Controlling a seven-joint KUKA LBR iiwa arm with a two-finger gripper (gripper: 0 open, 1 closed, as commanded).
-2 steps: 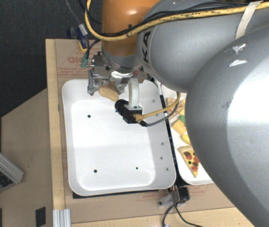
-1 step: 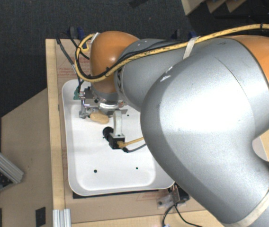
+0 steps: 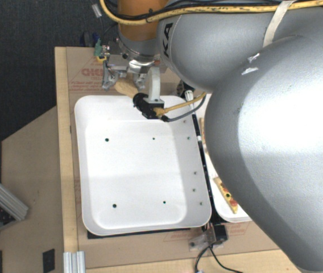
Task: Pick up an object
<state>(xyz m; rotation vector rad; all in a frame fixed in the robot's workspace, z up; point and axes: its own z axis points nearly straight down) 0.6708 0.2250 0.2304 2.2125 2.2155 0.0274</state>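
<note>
My gripper (image 3: 125, 82) hangs over the far rim of the left white bin (image 3: 85, 164), just under the orange wrist band. A small pale tan oblong object (image 3: 124, 88) sits between the two metal fingers, slanting down to the right, and the fingers are shut on it. The object is off the bin floor, above the rim. The bulky grey arm covers most of the right side of the view.
A sliver of the right white bin (image 3: 220, 209) peeks out below the arm, with an orange and yellow item (image 3: 227, 195) lying in it. The cardboard-covered bench (image 3: 70, 95) surrounds both bins. An aluminium rail (image 3: 2, 193) stands at the left.
</note>
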